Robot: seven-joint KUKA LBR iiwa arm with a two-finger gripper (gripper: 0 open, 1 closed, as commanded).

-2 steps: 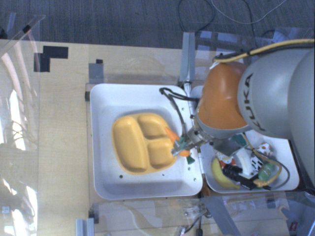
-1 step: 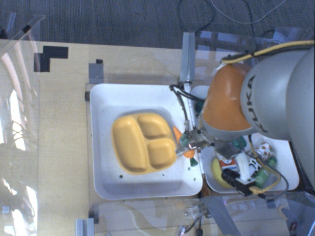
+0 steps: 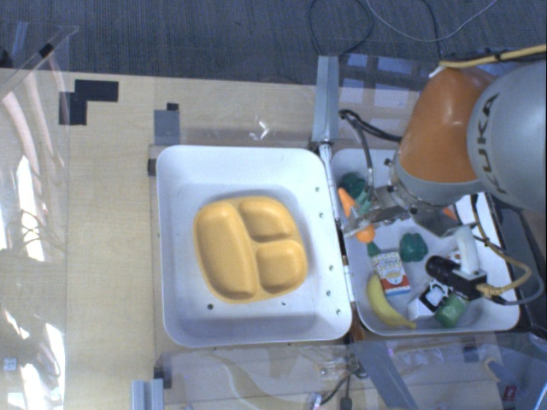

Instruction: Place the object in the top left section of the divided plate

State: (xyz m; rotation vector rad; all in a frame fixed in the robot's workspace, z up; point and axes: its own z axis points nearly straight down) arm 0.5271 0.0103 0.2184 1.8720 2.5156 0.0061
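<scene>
We see a pale wooden bench (image 3: pixel 102 254) before dark carpet; the yellow divided plate (image 3: pixel 250 248) sits in the left bin (image 3: pixel 248 327), while the gripper (image 3: pixel 369 216) perhaps touches the right bin's (image 3: pixel 504 319) clutter

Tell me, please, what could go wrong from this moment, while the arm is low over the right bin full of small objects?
1. The right bin is crowded: banana, small carton and green pieces lie close together, so the gripper may catch the wrong object or none.
2. The divider between the bins stands beside the gripper; a low carry toward the yellow divided plate could strike it.
3. The plate's sections are small, so a drop may land in the wrong one.
</scene>
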